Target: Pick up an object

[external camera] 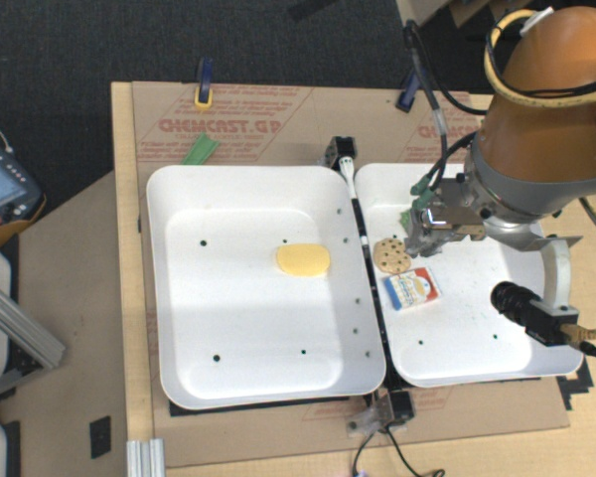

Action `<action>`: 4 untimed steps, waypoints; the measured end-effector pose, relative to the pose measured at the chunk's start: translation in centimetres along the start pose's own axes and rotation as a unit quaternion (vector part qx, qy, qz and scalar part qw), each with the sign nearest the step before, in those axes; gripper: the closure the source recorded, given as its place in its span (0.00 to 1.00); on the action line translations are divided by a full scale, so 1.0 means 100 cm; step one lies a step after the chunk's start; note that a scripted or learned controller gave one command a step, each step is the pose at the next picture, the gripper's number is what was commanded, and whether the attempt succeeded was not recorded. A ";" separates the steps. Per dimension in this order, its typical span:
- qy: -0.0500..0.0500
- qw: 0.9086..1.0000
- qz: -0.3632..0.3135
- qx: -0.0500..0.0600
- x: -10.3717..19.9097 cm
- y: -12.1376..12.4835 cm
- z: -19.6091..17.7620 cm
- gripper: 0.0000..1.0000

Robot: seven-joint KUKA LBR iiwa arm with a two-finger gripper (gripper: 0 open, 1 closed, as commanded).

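The gripper (424,229) hangs over the right white shallow plastic bin (477,351), near that bin's left wall and toward its far half; its fingers are masked by the wrist hardware above them, so whether they stand wide, narrow or closed on anything cannot be told. Just beside the gripper, toward the bin's left wall, lies a round tan cookie-like disc with dark specks (390,255), flat on the bin floor. Immediately nearer the front edge of the bench, a small rectangular packet printed in red, white and blue (410,289) lies tilted, close to the disc, though contact between them cannot be judged. A black cylindrical fitting (523,309) on the arm overhangs the right part of this bin. Above the gripper rise the grey wrist (521,189) and the orange band (554,63) of the arm, entering from the right.

The left white shallow plastic bin (179,296) holds one pale yellow oval object (303,259), lying flat right of centre, well apart from the gripper. The two bins sit side by side, joined along a black strip (368,266). Both rest on a brown cardboard sheet (268,117) covering the bench, where a green flat piece (200,149) lies near the far left corner and a yellow-and-blue clamp (205,85) grips the far edge.
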State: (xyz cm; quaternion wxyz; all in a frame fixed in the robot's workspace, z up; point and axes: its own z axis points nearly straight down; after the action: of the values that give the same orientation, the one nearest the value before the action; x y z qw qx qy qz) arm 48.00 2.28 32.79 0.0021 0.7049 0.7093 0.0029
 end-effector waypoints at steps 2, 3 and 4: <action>-0.001 1.000 0.003 0.008 0.073 0.021 0.009 1.00; -0.001 1.000 0.004 0.007 0.076 0.036 0.060 1.00; 0.000 1.000 0.005 -0.003 0.035 0.011 -0.057 1.00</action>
State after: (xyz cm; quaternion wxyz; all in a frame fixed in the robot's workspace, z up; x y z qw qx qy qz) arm 49.04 5.75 38.55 0.0043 0.7084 0.7058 0.0055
